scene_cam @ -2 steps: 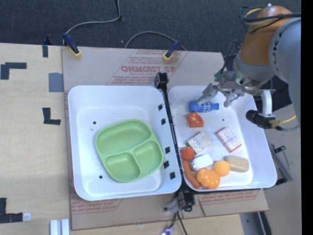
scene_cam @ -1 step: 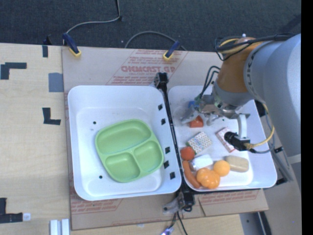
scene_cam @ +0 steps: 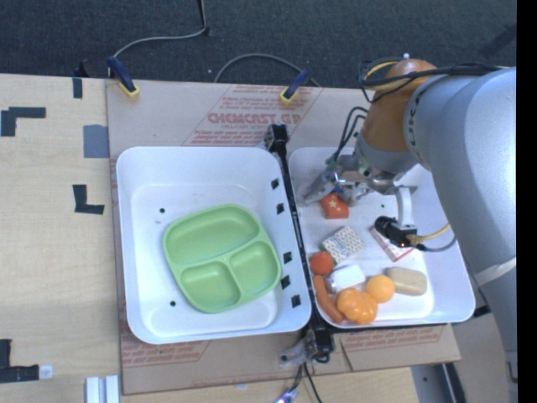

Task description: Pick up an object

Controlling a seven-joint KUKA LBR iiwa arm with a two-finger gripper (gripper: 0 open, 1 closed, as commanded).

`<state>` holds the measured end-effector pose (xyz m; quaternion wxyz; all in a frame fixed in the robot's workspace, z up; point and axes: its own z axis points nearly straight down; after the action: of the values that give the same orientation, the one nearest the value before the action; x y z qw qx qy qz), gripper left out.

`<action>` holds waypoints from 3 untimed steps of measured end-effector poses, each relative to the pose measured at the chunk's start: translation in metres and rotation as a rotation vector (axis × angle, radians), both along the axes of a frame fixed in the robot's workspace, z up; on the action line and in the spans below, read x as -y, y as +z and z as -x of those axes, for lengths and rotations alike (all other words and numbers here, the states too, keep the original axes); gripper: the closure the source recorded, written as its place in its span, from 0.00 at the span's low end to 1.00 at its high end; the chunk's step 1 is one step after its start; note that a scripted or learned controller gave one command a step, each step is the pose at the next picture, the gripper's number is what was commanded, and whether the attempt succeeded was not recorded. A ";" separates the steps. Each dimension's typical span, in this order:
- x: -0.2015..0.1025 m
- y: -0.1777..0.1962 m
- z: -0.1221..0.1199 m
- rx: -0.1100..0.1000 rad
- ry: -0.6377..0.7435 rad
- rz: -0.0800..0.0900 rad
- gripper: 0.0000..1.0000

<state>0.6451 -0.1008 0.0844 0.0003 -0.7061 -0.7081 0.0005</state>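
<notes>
Two shallow white bins sit side by side on a cardboard sheet (scene_cam: 252,116) clamped to the bench. The left bin (scene_cam: 138,183) holds a pale green plastic plate with three compartments (scene_cam: 221,257), lying flat near the middle. The right bin (scene_cam: 436,296) carries the clutter, most of it toward its near end: a small red block (scene_cam: 335,207) up near the top, a checkered white-and-tan packet (scene_cam: 342,243) below it, a round red-orange tomato-like piece (scene_cam: 321,264), a white rectangular block (scene_cam: 347,276), a long orange carrot shape (scene_cam: 327,301) along the bin's left wall, two orange round fruits (scene_cam: 369,299) touching each other, a beige bread-like slab (scene_cam: 407,281), and a flat red-and-white card (scene_cam: 389,243) toward the right.

The grey arm with its orange band (scene_cam: 390,116) reaches in from the right, and its gripper (scene_cam: 337,187) hangs over the upper part of the right bin, just above the red block. From here I cannot tell how far the claw is spread, nor whether the block is actually between its tips
</notes>
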 end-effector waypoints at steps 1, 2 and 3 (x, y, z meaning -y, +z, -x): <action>0.001 0.008 0.000 0.001 0.001 0.003 1.00; 0.001 0.008 0.000 0.001 0.001 0.003 0.00; -0.043 0.097 0.057 -0.003 0.000 -0.001 0.00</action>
<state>0.5881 -0.0575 0.1818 0.0018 -0.7061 -0.7081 0.0013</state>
